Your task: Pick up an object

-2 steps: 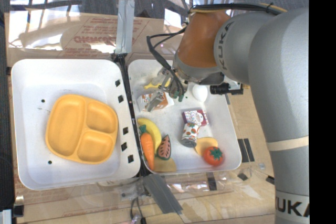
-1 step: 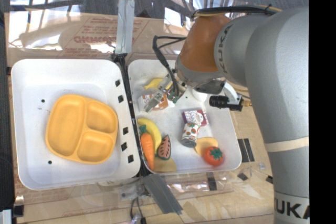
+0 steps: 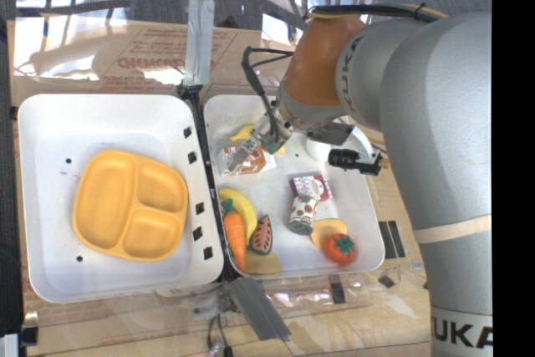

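Note:
My gripper (image 3: 250,149) is low in the upper left part of the right bin (image 3: 368,205), right over a small orange and white packet (image 3: 257,165). A yellow piece (image 3: 243,132) lies just behind it. Nothing shows as lifted. Lower in the same bin lie a banana (image 3: 237,202), a carrot (image 3: 235,237), a watermelon slice (image 3: 262,234), a small red and white patterned can (image 3: 306,203) and a red tomato (image 3: 339,248) against a yellow piece (image 3: 326,228).
The left bin (image 3: 42,138) holds a yellow divided plate (image 3: 129,203). The big grey arm (image 3: 435,138) with its orange band (image 3: 313,67) covers the right bin's far right side. A black taped divider (image 3: 203,180) runs between the bins.

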`<state>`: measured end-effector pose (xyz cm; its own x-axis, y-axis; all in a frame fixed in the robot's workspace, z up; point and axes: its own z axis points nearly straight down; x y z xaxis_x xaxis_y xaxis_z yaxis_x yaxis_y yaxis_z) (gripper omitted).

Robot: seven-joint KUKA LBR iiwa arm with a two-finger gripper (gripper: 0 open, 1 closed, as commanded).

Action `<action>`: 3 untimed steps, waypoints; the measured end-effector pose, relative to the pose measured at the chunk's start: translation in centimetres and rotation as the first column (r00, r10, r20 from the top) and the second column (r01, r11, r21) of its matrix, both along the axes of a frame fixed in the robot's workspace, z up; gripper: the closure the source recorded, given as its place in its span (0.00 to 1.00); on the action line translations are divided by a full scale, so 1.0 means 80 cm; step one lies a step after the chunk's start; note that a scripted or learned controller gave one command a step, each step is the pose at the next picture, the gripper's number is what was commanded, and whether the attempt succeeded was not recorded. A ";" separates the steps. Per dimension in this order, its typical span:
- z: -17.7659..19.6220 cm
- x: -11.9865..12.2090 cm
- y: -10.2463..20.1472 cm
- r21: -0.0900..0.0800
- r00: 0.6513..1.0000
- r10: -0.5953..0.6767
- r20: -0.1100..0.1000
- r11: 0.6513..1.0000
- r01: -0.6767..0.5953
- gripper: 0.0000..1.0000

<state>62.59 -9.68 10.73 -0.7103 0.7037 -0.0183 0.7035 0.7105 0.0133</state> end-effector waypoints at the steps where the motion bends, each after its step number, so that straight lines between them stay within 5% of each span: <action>1: 0.006 -0.032 -0.008 0.006 0.963 -0.271 -0.013 0.963 0.271 0.00; 2: 0.000 -0.018 -0.005 0.013 0.918 -0.397 -0.003 0.918 0.397 0.00; 3: 0.001 -0.050 -0.015 0.021 0.827 -0.563 0.001 0.826 0.563 0.00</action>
<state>58.57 -10.89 10.79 -0.1911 0.9816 -0.0044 0.9811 0.1911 0.0293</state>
